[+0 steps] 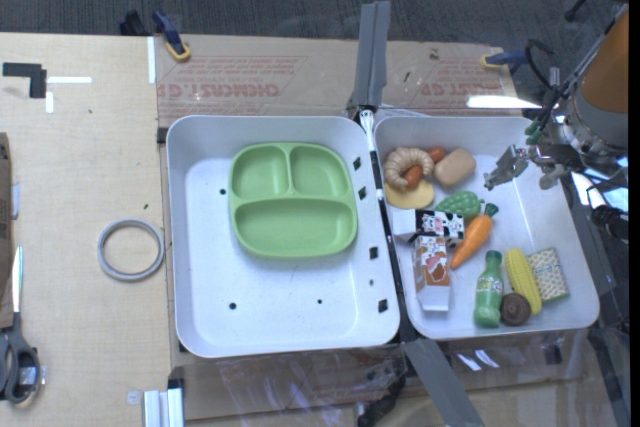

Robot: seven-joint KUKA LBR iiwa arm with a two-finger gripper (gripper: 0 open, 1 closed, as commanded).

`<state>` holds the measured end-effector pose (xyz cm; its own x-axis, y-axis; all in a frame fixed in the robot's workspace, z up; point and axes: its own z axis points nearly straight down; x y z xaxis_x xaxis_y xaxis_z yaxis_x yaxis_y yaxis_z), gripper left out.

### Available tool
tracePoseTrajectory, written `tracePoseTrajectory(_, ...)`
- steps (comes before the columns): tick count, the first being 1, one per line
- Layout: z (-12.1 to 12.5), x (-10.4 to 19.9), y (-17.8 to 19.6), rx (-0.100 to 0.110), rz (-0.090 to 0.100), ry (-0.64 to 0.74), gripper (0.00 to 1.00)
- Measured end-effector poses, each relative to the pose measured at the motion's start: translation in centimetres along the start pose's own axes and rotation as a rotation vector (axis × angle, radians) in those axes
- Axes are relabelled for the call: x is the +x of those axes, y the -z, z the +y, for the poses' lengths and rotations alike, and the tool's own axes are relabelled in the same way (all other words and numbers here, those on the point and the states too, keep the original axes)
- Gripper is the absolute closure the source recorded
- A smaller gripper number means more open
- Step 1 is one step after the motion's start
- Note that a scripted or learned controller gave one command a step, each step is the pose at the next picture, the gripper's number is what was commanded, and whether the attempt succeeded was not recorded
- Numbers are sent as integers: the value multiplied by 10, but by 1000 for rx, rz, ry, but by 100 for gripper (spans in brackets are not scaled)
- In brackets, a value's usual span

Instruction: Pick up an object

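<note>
The right bin (575, 215) holds several toy foods. A shrimp (408, 167), a tan potato (455, 167) and a yellow slice (408, 196) lie at its back left. A green vegetable (460, 205), a carrot (472, 240), a cow-print carton (432, 224) and a brown carton (433, 273) sit in the middle. At the front lie a green bottle (487, 290), corn (523, 280), a cracker (548, 275) and a brown round piece (515, 309). My gripper (523, 170) hovers over the bin's back right, open, with nothing between its fingers, right of the potato.
The left bin (200, 295) bears a green divided plate (293, 198). A metal divider (372, 55) stands between the bins at the back. A tape ring (131, 248) and scissors (20, 355) lie on the bench to the left.
</note>
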<state>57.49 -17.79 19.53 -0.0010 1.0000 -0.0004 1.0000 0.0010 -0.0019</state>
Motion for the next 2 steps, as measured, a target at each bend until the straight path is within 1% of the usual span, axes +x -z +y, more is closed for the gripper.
tracePoseTrajectory(1, -28, -15, -104, 0, 1, 171, 0)
tracePoseTrajectory(2, -36, 2, -104, 0, 1, -70, 0)
